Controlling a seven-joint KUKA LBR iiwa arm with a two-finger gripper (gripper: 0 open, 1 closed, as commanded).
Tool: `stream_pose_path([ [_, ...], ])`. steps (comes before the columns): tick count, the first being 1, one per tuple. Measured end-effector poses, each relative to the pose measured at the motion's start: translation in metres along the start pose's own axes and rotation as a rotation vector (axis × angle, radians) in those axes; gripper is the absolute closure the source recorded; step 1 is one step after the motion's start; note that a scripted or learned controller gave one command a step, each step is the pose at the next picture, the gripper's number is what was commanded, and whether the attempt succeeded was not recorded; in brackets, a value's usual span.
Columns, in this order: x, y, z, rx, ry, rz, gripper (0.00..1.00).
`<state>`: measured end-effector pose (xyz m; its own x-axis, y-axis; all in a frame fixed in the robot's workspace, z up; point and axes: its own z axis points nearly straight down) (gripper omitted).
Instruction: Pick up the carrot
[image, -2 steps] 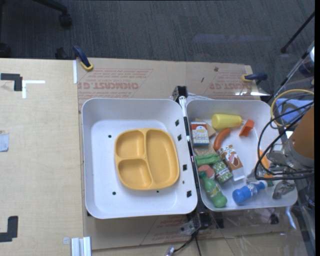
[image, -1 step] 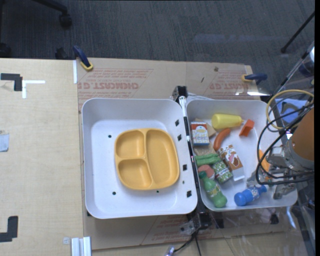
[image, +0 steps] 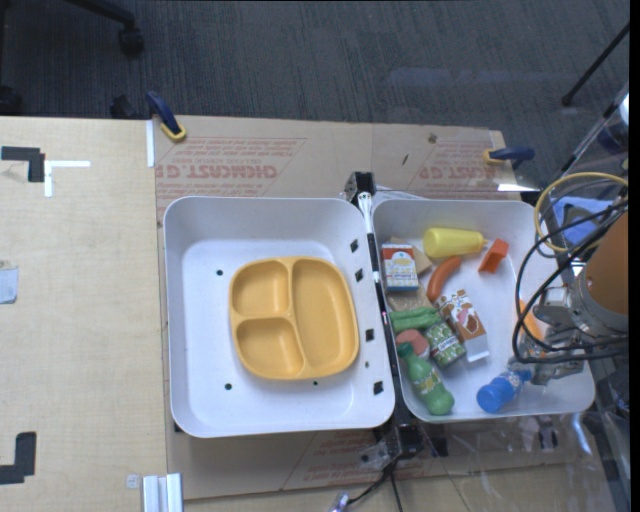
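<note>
Grey arm (image: 600, 300) hangs over right bin's (image: 560, 400) outer edge.

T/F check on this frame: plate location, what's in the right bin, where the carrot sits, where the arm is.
1. The yellow three-compartment plastic plate lies in the left white bin. True.
2. The small orange toy carrot lies on the plate. False: it lies in the right white bin, near the far right corner, beside the yellow oblong toy.
3. The blue-capped plastic bottle lies near the right bin's near edge. True.
4. The green toy bottle lies in the left bin. False: it lies in the right bin, near the divider.
5. The arm reaches in over the left bin. False: it is at the right bin's right side.
</note>
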<state>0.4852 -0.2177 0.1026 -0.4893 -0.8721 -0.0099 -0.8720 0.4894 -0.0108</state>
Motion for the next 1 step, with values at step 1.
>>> stream_pose_path([
  [1, 0.0001, 0.0, -0.0001, 0.0, 0.0, 0.0, 0.0],
])
